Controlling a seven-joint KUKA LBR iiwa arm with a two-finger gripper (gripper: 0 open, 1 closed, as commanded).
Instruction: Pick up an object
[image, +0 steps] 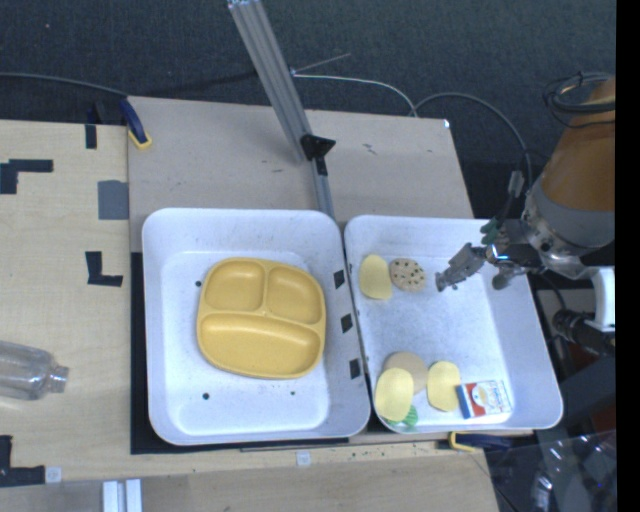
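Note:
My gripper hangs over the upper part of the right bin, reaching in from the right on the grey arm. Just left of its fingertips lies a round speckled cookie, and beside that a pale yellow piece. Nothing shows between the fingers. Along the bin's front edge lie a tan round piece, two yellow pieces, and a small red, white and blue packet.
The left bin holds a yellow divided plate. A metal pole slants over the bench behind the bins. A clear plastic bottle lies at the far left on the wooden surface.

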